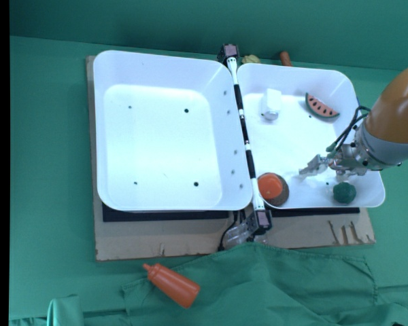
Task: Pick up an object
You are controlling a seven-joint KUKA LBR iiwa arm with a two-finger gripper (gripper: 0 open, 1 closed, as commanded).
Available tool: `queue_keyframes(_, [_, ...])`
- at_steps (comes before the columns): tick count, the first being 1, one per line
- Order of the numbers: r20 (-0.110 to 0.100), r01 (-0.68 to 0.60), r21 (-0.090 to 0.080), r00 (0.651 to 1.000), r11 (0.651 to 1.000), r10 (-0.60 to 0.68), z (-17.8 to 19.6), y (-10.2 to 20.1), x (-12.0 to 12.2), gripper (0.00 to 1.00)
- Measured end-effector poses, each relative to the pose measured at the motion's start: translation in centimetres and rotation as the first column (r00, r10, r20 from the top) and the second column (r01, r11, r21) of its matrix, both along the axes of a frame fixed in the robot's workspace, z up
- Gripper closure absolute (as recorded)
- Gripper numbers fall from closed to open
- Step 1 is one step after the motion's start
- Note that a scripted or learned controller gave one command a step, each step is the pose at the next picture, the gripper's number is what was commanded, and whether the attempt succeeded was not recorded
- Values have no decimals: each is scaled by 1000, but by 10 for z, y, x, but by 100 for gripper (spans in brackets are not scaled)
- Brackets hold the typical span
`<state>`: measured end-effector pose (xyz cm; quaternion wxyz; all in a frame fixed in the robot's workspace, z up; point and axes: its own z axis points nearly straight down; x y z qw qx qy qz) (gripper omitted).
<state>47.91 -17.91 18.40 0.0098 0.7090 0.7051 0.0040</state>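
- Objects in my right bin [357, 97]: a watermelon slice [321, 106] near the far right corner, a white block [273, 100] with a small grey piece at its near end, an orange-and-brown round thing [273, 188] against the near left wall, and a dark green ball [344, 193] in the near right corner.
- None is singled out by the task, so I take the two nearest the end effector [310, 169] as candidates.
- I see the orange-and-brown thing as roughly round, with its orange face turned up and toward the left bin [119, 70] and its brown side toward the bin's near right; no clear long axis.
- The green ball has no long axis I can make out.
- The watermelon slice lies flat, its long axis running left to right along the far wall, curved rind on the near side.
- From my view the end effector reaches in from the right, fingers pointing left and low over the bin floor. I cannot tell how wide they stand, and I see nothing between them.
- The orange-and-brown thing lies near the fingertips, to their left and slightly nearer me, apart from them.
- The green ball sits just beside the wrist, on its near side, behind the fingertips.
- An orange bottle [172, 284] lies on the tabletop [47, 148] by the green cloth [279, 284], well apart from the bins.
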Motion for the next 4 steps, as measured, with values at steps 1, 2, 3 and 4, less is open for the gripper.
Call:
queue_keyframes(1, [4, 0, -4, 1000, 1000, 0, 1, 11, -7, 0])
queue_keyframes(2, [2, 1, -4, 1000, 1000, -1, 1, 17, -8, 0])
queue_keyframes(3, [-7, -1, 4, 1000, 1000, 1, 2, -9, -9, 0])
queue_keyframes(4, [-5, -2, 4, 1000, 1000, 2, 0, -9, -9, 0])
